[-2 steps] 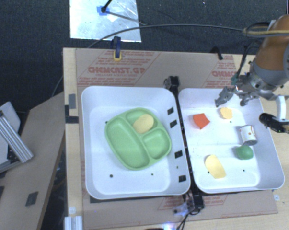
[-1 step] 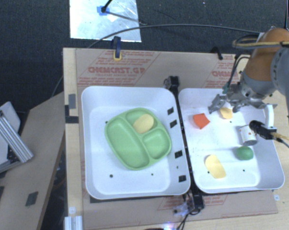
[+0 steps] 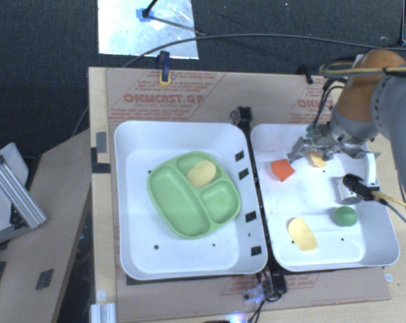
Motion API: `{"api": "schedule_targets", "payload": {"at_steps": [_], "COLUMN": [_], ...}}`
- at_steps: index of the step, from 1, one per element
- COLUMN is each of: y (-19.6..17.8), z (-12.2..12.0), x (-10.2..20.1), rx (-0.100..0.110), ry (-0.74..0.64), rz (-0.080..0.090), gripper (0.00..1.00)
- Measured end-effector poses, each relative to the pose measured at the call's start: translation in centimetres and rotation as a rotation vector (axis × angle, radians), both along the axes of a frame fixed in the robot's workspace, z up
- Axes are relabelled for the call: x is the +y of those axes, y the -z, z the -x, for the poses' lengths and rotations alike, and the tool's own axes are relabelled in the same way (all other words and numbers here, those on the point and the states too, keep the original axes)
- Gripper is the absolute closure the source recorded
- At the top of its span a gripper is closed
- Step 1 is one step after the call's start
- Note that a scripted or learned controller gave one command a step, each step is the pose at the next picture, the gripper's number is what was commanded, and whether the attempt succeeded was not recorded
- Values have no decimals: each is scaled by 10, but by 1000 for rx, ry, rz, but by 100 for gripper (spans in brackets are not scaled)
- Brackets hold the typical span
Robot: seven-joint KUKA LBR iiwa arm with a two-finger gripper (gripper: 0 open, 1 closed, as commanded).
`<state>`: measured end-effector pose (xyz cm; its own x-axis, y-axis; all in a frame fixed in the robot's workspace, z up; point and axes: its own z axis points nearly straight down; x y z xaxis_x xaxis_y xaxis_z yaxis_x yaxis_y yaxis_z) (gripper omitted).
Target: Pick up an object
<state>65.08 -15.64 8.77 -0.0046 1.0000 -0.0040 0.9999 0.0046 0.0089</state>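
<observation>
Gripper: the gripper (image 3: 314,151) was low in the right bin (image 3: 384,247), at its far side; I cannot tell its state.
Objects: an orange block (image 3: 282,169) lay just left of it, a small yellow piece (image 3: 318,159) under it.
Near side: a green ball (image 3: 345,215) and a yellow lump (image 3: 302,234).
Left bin (image 3: 142,254): a green tray (image 3: 182,210) held a yellow object (image 3: 202,173).

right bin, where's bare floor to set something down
Bare floor lies along the right bin's front edge, between the yellow piece and green ball. The back is crowded: gripper over the orange block.
</observation>
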Motion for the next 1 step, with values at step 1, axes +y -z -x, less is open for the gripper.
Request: {"api": "schedule_targets", "payload": {"at_steps": [1], "y": [-16], "z": [-3], "x": [-2], "rx": [-11], "ry": [-1], "rz": [5], "gripper": [100]}}
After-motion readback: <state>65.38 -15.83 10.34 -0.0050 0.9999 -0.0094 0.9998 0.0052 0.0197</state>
